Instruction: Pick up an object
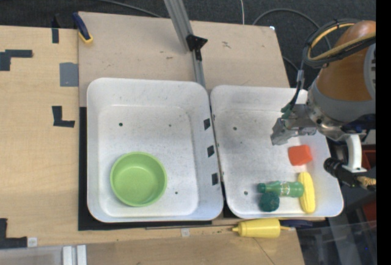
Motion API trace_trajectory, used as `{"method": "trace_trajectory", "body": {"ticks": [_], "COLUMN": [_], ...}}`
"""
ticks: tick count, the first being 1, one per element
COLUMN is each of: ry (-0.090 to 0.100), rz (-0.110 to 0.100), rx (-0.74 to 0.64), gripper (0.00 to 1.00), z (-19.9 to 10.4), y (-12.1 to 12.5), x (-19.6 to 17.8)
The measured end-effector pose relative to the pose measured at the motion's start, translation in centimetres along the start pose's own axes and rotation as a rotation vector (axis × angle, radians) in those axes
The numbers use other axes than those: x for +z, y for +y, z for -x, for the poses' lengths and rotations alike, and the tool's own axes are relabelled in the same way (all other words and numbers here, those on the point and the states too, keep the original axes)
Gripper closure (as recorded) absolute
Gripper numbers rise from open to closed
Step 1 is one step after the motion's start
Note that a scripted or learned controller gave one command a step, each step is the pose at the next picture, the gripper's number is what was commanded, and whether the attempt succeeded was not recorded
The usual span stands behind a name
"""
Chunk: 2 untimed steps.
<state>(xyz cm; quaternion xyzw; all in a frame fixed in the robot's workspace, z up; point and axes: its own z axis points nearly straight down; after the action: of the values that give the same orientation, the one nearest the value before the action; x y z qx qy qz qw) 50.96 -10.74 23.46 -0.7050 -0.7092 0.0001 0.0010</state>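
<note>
My gripper (286,134) hangs over the right bin (244,111), near its right side, just up and left of an orange-red block (300,155). Nothing shows between its fingers. Further toward the front of that bin lie a green bottle (281,188), a dark green round object (269,201) and a yellow banana-like piece (306,191). A light green bowl (138,179) sits at the front of the left bin (146,99).
A yellow bottle (259,228) lies on the bench just outside the right bin's front edge. A grey metal pole (177,7) rises from between the bins at the back. A small blue and yellow clamp (82,29) sits at the bench's far left corner.
</note>
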Motion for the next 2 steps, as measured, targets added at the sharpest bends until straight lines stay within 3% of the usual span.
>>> {"method": "trace_trajectory", "body": {"ticks": [2], "ry": [-0.001], "rz": [0.000], "rx": [-0.001], "gripper": [1.00], "z": [-8.8], "y": [4.3], "x": [2.0]}}
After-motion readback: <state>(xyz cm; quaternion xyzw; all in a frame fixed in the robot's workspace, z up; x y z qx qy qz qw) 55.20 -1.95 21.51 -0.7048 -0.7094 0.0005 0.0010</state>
